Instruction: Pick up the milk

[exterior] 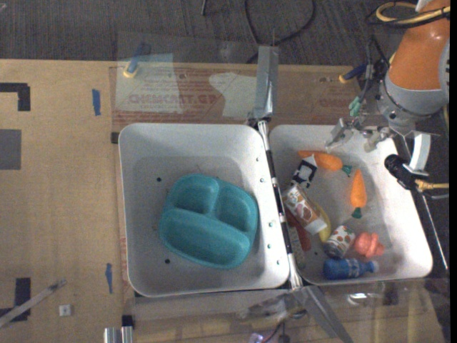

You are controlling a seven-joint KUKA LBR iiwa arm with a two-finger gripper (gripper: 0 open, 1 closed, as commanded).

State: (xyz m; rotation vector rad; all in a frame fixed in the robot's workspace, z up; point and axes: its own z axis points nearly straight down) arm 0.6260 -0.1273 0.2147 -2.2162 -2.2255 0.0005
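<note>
The milk (305, 171) is a small black-and-white carton lying in the right bin (418, 245), near its back left corner, next to an orange carrot (328, 161). My gripper (355, 136) hangs over the back edge of the right bin, up and to the right of the milk and apart from it. Its two fingers (337, 133) stand spread and open, with nothing between them. The orange-banded wrist (424, 56) rises behind it at the upper right.
The right bin also holds a second carrot (358, 191), a labelled bottle (305, 210), a small cup (340, 240), a pink-orange toy (368, 244) and a blue bottle (348, 268). A teal divided plate (208, 220) lies in the left bin (136, 156).
</note>
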